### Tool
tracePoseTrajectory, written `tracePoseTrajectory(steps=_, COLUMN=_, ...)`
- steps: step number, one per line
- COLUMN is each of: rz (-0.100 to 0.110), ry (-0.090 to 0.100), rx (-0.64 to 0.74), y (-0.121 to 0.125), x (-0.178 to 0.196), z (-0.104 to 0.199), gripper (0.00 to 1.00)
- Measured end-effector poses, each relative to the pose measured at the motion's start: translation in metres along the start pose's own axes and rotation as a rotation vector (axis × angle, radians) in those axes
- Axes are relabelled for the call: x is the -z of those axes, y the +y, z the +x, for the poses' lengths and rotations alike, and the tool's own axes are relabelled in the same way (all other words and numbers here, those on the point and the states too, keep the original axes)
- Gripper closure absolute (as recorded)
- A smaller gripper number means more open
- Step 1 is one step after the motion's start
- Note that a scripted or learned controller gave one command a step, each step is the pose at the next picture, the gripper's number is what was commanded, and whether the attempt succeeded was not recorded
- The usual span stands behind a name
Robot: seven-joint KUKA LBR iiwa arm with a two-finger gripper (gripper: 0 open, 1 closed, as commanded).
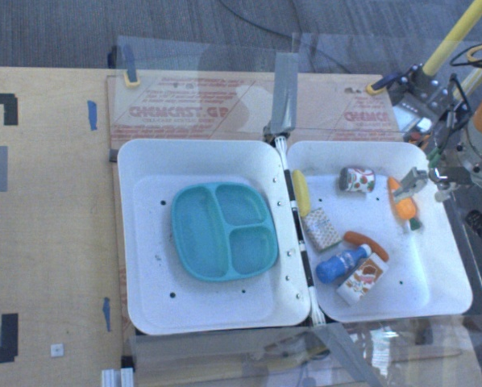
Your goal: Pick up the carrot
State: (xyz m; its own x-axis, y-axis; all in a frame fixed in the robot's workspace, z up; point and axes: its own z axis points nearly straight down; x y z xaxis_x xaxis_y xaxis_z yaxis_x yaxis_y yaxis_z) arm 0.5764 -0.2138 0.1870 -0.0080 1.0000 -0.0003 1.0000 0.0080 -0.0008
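The carrot (pixel 404 207), orange with a small green tip, lies near the right wall of the right bin (pixel 434 297). My gripper (pixel 413 181) reaches in from the right and sits directly over the carrot's upper end, covering part of it. I cannot tell whether it is touching the carrot or hovering just above it.
In the right bin are a yellow corn-like piece (pixel 301 192), a small can (pixel 356 180), a patterned pouch (pixel 322 230), an orange-red sausage (pixel 365 243), a blue bottle (pixel 341 264) and a small carton (pixel 362 279). The left bin (pixel 144 176) holds a teal divided plate (pixel 225 230).
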Motion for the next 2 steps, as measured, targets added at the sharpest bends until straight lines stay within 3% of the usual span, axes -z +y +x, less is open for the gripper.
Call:
tracePoseTrajectory(steps=1, rz=-0.005, ry=0.008, rx=-0.112, y=0.0245, x=-0.0898, z=-0.0001, gripper=0.00)
tracePoseTrajectory(steps=2, rz=-0.003, ry=0.003, rx=-0.110, y=0.0246, x=-0.0806, z=-0.0017, gripper=1.00)
